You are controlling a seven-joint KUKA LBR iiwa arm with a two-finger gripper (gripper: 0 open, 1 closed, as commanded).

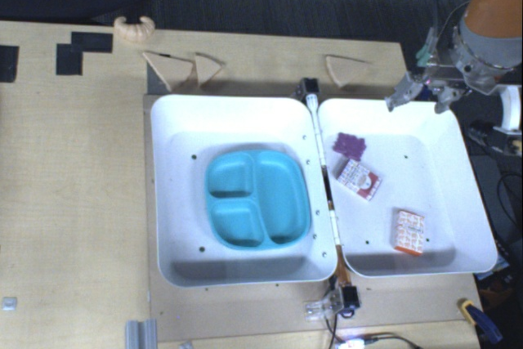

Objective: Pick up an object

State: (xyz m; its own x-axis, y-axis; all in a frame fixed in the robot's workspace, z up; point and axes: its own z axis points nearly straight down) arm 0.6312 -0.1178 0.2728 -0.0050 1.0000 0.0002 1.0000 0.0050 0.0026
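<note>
A: Bench [73, 200] first, on the far left: pale wood, with some black marks near its top edge and a small round tan thing [133, 29] lying there.

B: And after that, the left bin [172, 135]?

A: Yes, white and shallow. Inside it lies a blue tray [257, 198] with three compartments, flat on the bin floor, a bit toward the right wall.

B: Between the two bins?

A: A thin black and white strip [320, 167] runs along the line where they meet (I cannot tell what it is exactly). Some wires [343, 302] sit at its near end.

B: Now the right bin [458, 176].

A: Three small things lie in it. A purple piece [350, 145] is near the upper left part. Just below it, nearly touching, is a red and white packet [359, 179], tilted. Further right and lower, well apart from these two, lies an orange and white packet [409, 231], close to the near wall.

B: Where is the gripper [423, 94]?

A: At the far edge of the right bin, toward its right corner. The arm [494, 8] comes in from the upper right, with the orange band above the grey wrist. The two fingers are spread apart, and nothing is between them. All three things rest on the bin floor, away from the gripper.
</note>
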